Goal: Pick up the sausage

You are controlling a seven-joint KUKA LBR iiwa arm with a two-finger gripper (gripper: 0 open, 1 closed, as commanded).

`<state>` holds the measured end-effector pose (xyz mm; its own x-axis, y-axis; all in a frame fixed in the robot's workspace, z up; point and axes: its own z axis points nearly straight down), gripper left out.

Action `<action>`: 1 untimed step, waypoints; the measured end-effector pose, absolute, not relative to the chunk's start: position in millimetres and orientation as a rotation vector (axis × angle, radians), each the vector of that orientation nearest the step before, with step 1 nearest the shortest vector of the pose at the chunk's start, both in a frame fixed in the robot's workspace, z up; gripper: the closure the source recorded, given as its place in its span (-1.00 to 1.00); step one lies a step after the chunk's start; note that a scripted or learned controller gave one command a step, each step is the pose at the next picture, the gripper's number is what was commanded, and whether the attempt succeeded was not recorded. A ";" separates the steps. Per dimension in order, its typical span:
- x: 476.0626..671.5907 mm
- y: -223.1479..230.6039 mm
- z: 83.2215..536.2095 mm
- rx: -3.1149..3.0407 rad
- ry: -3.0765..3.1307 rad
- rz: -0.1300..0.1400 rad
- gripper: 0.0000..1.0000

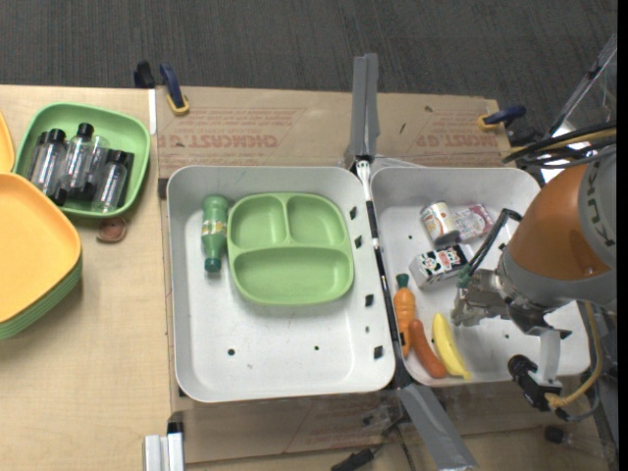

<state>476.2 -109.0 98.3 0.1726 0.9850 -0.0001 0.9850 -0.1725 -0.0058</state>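
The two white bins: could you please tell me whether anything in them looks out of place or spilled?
Nothing looks spilled. In the left white bin, a green plastic bottle lies on its side beside the green divided plate.

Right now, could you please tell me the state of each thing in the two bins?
sausage: lying in right bin, beside banana, ungripped
banana: lying flat
carrot: lying flat
milk carton: on its side
can: tipped over
green bottle: lying beside green plate
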 end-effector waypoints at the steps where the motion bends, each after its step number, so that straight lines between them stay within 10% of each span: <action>1: 475.8 -121.5 90.4 -2.616 -1.735 0.005 1.00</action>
